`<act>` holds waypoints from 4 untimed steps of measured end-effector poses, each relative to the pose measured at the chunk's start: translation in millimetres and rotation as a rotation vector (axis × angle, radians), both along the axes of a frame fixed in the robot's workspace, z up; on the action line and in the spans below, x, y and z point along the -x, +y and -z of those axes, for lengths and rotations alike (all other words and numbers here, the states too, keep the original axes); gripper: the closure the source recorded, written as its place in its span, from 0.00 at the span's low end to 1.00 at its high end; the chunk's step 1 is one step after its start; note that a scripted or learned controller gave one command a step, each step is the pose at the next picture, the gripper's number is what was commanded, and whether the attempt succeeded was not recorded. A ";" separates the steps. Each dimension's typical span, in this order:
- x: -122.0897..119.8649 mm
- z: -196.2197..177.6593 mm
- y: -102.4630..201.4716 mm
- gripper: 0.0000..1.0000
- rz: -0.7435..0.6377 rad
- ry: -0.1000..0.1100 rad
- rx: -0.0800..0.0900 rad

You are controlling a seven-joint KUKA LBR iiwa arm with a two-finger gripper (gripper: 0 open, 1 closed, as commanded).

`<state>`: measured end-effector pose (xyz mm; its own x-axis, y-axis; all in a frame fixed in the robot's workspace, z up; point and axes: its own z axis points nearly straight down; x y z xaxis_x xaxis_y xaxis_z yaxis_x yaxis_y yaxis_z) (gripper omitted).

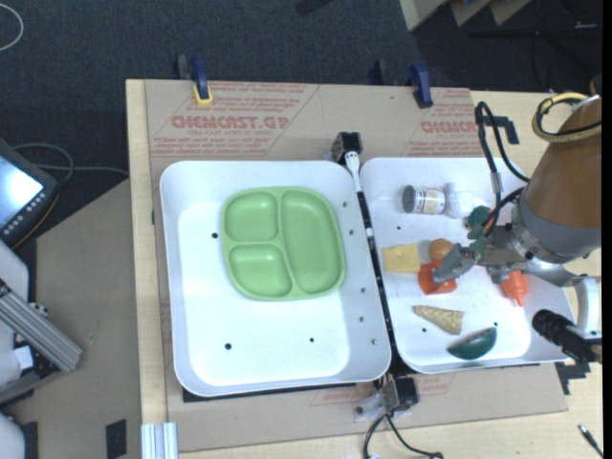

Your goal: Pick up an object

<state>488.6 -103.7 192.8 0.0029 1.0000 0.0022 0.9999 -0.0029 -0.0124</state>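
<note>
**Gripper low over the right bin's toy food**

I'm looking down on both bins. The left bin (191,342) carries a green divided plate (284,243) in its upper middle. The right bin (421,352) holds the loose pieces: a small jar (425,200) lying on its side near the top, a yellow cheese block (403,258) at centre left, a tan wedge (439,317) below it, and a dark green piece (472,344) at the bottom edge. My arm (564,189) comes in from the right of the frame. The gripper (457,268) sits right at a red piece (432,277), with an orange piece (441,250) just above; another orange piece (516,288) lies to the right. I cannot tell from here whether anything is gripped.
</note>
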 end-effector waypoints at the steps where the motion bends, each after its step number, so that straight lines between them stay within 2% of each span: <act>1: -2.9 -5.2 -0.1 0.00 -0.003 -0.012 0.002; 3: 5.6 105.5 -6.4 0.00 -0.002 -0.004 -0.001; 4: 3.5 91.7 -7.0 1.00 -0.001 -0.014 0.002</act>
<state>485.1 -110.8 101.1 0.0019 1.0000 0.0002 1.0000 -0.0019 0.0013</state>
